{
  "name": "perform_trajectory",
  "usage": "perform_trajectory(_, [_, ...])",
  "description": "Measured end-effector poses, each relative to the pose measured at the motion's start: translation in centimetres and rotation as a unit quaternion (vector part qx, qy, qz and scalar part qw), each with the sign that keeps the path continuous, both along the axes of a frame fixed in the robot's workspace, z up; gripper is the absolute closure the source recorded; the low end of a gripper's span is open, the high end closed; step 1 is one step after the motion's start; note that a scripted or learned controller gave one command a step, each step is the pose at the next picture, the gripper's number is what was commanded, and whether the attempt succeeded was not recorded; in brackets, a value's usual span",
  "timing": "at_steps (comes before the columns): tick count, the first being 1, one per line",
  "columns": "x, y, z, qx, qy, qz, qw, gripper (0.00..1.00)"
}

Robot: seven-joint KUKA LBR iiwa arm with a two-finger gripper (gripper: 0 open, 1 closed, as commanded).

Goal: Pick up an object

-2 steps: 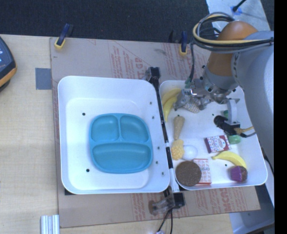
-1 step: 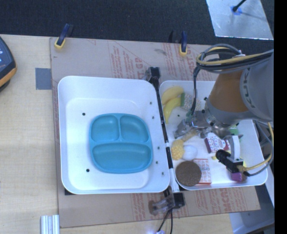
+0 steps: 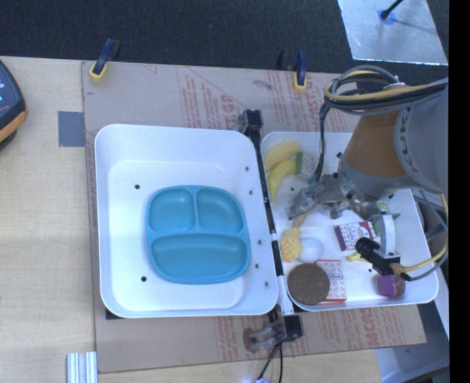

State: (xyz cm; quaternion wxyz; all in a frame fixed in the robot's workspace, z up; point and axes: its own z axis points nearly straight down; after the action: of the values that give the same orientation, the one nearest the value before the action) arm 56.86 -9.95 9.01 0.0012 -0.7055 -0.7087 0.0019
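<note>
On the left we see a shallow white plastic bin (image 3: 115, 214) holding a light blue three-compartment plate (image 3: 197, 234). In the right white bin (image 3: 426, 290), from left to right, lie yellow banana-shaped pieces (image 3: 279, 166), a knobbly yellow corn-like piece (image 3: 290, 244), a round brown disc (image 3: 308, 283), a red-and-white packet (image 3: 350, 234) and a small purple block (image 3: 390, 286). The claw (image 3: 324, 199) hangs low just right of the bananas and above the corn piece, well apart from the disc; we cannot tell how it stands, nor whether it touches anything.
</note>
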Motion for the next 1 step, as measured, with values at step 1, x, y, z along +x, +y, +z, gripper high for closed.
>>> perform_trajectory(1, [5.51, -0.13, 0.06, 0.0004, -0.002, 0.000, 1.0000, 0.00])
